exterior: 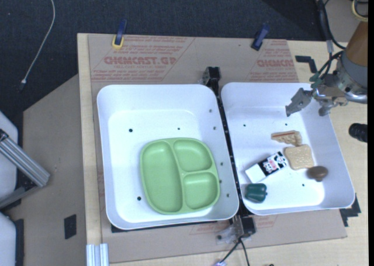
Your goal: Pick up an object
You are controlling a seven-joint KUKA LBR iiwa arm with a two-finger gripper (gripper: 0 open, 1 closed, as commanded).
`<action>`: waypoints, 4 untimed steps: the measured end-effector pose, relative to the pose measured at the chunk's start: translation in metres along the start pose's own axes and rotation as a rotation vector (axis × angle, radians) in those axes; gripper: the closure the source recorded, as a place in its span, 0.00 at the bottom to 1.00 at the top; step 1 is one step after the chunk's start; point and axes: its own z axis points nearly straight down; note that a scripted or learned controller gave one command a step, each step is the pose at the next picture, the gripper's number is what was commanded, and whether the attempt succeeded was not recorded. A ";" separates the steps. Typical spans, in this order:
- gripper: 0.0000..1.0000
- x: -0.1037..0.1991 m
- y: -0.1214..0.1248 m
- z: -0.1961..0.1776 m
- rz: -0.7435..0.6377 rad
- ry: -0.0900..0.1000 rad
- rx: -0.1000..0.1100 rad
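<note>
Though lying untouched in the near half of the right bin (pixel 327 200), looked the likeliest pick: the small black-and-white carton (pixel 267 166), flat on the floor of the bin, touching the tan slice (pixel 299 156) at its far end. Judged light and stiff, with straight sides to pinch against. Probably slick-faced too, so likely to skid if caught by a corner. Best taken across the short width, near the middle, away from the slice.

Noted just beyond the slice a flat biscuit-like piece (pixel 286 137), thin and low, probably hard to get fingers around. Noted just right of the slice a brown oval lump (pixel 318 172), rounded and apt to roll. Noted near the front rim, just beside the carton's near end, a green pepper-shaped thing (pixel 255 192); could not tell whether soft or hard.

Hung over the far part of the same bin, well apart from the cluster: the pincer (pixel 308 104), released, fingers spread with nothing between them. Would call for a move toward the near side and a descent before any closing.

Found in the left bin (pixel 117 113) a green divided plate (pixel 178 174), beside the point for this job. Found both bins side by side on the board-covered surface (pixel 175 63).
</note>
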 end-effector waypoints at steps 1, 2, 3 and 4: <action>0.00 -0.006 -0.005 0.046 0.001 0.002 0.006; 0.00 -0.004 -0.005 0.089 0.001 0.003 0.007; 0.00 -0.002 0.001 0.134 0.000 0.002 0.007; 1.00 -0.003 0.003 0.120 0.000 0.000 -0.002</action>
